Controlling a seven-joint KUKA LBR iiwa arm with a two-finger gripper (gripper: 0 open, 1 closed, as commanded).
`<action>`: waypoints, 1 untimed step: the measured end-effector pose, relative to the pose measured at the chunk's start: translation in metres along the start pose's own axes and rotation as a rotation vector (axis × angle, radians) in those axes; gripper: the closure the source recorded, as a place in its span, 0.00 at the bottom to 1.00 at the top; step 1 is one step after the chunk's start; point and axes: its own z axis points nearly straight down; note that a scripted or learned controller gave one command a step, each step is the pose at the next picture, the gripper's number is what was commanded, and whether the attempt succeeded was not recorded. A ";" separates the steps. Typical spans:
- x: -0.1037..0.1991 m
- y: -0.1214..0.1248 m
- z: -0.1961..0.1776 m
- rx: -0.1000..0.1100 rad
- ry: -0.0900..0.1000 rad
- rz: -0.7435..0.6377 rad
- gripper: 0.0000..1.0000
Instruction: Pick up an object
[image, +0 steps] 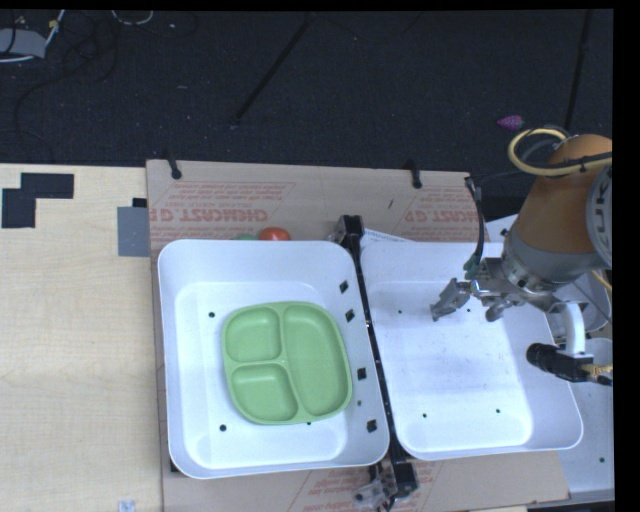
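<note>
A light green divided plate (286, 362) with three compartments lies flat in the left bin (190, 290). A small red and green object (272, 235) sits behind the left bin's far rim, on the cardboard. My gripper (468, 300) hangs over the far right part of the right bin (470, 400), well to the right of the plate. Its fingers (447, 300) are spread apart with nothing between them.
A black divider with clips (365, 350) runs between the two bins. Cardboard (300, 205) lies under and behind the bins. A black part with a cable (560, 362) sticks out at the right bin's right rim. Wooden bench top (70, 350) extends to the left.
</note>
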 end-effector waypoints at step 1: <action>0.001 0.006 0.062 0.000 0.000 0.000 0.00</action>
